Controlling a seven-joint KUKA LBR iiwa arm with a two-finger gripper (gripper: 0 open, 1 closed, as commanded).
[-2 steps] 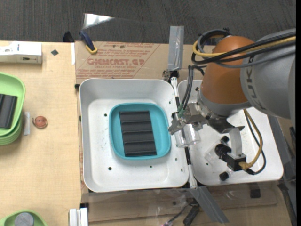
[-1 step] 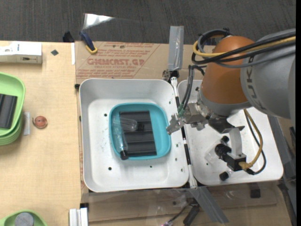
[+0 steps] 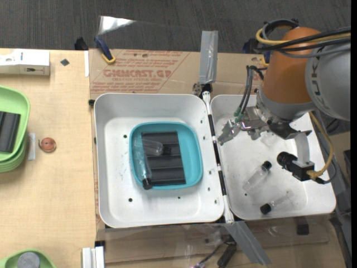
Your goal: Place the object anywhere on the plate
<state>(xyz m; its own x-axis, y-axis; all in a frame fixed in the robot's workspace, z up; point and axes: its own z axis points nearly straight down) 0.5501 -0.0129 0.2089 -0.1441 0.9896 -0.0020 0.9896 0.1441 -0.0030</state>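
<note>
Camera view puts the grey arm (image 3: 290, 77) at three o'clock, wrist tilted over the right bin (image 3: 312, 205), its pincer (image 3: 231, 130) at that bin's ten o'clock corner; whether it is apart or together I cannot tell. The teal plate (image 3: 192, 155) in the left bin (image 3: 111, 166) already carries black blocks and a vial. Clear vials (image 3: 257, 175) lie loose at the right bin's six o'clock: slick, round, likely to roll or slip.

Green tray (image 3: 12, 128) cut off at left edge, green lid (image 3: 28, 259) cropped at bottom edge, right bin (image 3: 312, 202) upper part hidden under arm (image 3: 290, 71)
</note>
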